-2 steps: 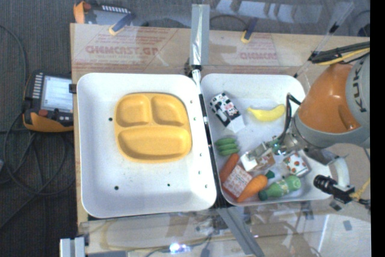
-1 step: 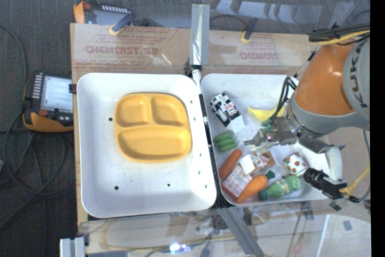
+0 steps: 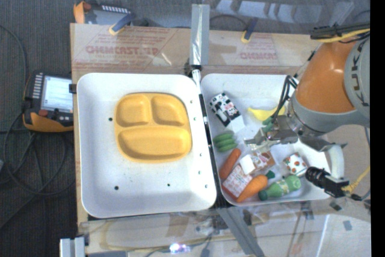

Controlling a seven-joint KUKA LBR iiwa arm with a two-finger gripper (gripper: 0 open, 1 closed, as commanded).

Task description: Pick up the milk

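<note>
1. Starting at the left side of the tabletop, the left bin (image 3: 90, 147) is carrying a yellow divided tray (image 3: 153, 126), which is lying well apart from the work and is posing no hazard.
2. Moving across the shared rim, the milk (image 3: 225, 108) is lying in the right bin (image 3: 240, 84), near that bin's left wall and toward its far edge. It is showing as a small white carton with black cow patches, tipped on its side at a slant, with a paler end pointing toward the bin's middle.
3. Just toward the near edge, green beans (image 3: 225, 141) are sitting close to the carton; a descent landing short is likely catching them instead.
4. Further toward the near edge, a sausage (image 3: 230, 164), a red and white packet (image 3: 246, 173) and a carrot (image 3: 252, 188) are crowding together, so a wrong pick there is a real risk.
5. The gripper (image 3: 269, 136) is hanging over the middle of the right bin, clearly to the right of the milk and nearer the packet. I cannot tell how far apart it is standing, nor whether it is gripping anything.
6. Judging from the slant, the carton is probably offering smooth, narrow faces, so it may be slipping or skidding against the wall if the approach is misaligned.
7. At the right, a yellow piece (image 3: 260, 112) and a green bottle (image 3: 281, 188) are adding clutter.
</note>
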